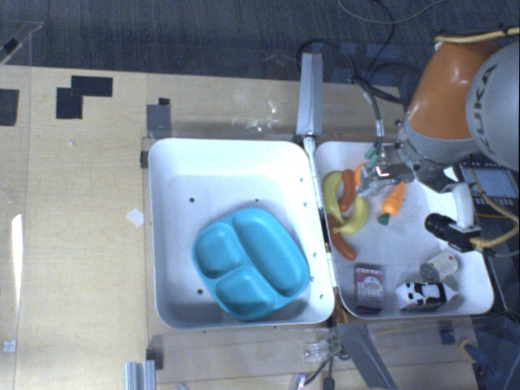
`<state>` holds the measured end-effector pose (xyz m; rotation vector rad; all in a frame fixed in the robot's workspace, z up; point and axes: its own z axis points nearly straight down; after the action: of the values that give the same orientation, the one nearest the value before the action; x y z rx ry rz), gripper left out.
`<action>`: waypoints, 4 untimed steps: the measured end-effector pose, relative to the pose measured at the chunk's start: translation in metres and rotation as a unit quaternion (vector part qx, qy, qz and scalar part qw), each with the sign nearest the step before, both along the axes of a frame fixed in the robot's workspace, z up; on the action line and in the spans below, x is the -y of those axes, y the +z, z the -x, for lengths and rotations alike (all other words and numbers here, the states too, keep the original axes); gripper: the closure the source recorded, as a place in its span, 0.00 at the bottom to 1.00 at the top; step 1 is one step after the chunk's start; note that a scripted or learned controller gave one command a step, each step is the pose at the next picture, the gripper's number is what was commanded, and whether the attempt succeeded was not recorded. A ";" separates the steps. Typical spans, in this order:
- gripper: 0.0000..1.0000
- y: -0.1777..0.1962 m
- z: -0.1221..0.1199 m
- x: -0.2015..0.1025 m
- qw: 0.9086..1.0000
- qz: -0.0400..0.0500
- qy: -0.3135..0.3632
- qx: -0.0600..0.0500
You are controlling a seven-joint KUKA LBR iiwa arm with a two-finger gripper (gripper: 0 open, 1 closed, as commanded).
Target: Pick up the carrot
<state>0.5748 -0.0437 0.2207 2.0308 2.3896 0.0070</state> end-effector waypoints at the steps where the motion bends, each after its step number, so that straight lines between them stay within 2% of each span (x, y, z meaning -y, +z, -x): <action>1: 1.00 -0.006 0.052 0.040 0.999 0.001 0.047 -0.001; 2: 1.00 0.005 0.050 0.039 0.999 0.001 0.049 0.002; 3: 0.00 0.005 0.050 0.039 0.999 0.001 0.050 0.002; 4: 0.00 -0.057 0.012 0.085 0.999 0.001 0.048 -0.002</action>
<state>0.5625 -0.1288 0.1633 1.9156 2.4856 0.0023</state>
